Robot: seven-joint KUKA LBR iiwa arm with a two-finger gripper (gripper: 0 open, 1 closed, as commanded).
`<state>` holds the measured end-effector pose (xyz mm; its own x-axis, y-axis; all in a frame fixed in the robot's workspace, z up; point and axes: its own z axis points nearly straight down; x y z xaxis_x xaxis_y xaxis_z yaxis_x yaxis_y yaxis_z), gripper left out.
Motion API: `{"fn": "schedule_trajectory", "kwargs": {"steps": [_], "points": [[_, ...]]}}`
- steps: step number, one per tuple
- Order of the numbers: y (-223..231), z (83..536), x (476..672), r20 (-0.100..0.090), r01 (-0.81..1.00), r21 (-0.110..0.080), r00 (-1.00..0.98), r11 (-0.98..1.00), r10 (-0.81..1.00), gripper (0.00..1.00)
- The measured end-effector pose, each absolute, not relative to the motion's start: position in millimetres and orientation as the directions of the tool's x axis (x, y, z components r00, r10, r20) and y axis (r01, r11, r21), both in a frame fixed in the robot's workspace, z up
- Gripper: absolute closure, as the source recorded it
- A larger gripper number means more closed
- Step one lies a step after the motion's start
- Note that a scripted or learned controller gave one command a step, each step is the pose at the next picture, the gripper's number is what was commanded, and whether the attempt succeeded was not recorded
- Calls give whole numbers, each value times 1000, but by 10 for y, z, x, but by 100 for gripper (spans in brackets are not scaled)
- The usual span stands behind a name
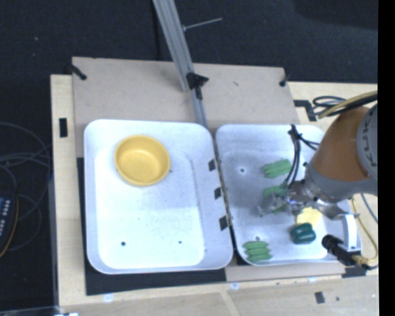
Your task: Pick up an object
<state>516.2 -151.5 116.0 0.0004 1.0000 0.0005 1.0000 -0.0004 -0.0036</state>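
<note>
My gripper (271, 206) reaches down into the middle of the right bin (240, 150), under the orange-banded wrist. A green ridged piece (275, 170) lies just above it, and another green piece (274, 192) sits right at the gripper, partly hidden by it. A third green ridged piece (257, 249) rests near the bin's front edge. A yellow object (310, 216) and a dark green block (303, 233) lie right of the gripper, close under the wrist. Nothing is clearly seen between the fingers.
A yellow bowl (142, 160) stands in the far left part of the left bin (151, 242). A metal pole (178, 45) slants up from between the bins at the back. Cables and a black fitting (336, 247) sit at the right bin's right edge.
</note>
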Motion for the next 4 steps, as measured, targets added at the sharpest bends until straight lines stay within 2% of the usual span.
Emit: {"fn": "schedule_trajectory", "kwargs": {"steps": [1, 3, 4], "points": [[-1523, 1286, 5176, 0, 1000, 2, 2, -2, 1000, 100], [-1538, 2198, 5089, -1, 1000, 5, 0, 0, 1000, 100], [-1535, 2628, 5138, -1, 1000, 5, 0, 0, 1000, 100]]}}
